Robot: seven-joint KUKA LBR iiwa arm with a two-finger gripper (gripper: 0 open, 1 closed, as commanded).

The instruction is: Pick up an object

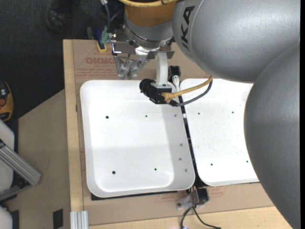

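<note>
My gripper [127,69] hangs over the far edge of the left bin [93,128], below the orange band of the wrist [145,6]. Its two grey fingers [122,68] point down and stand pressed together, shut, with nothing showing between them. I can make out no loose object in the parts of either bin that show. The big grey arm [238,32] covers the top right of the view and hides much of the right bin [224,142].
A black module with a yellow-tipped cable [155,92] hangs off the wrist over the left bin's far right corner. The bins sit on a brown board [74,128]. A small black connector [196,197] lies at the front between the bins.
</note>
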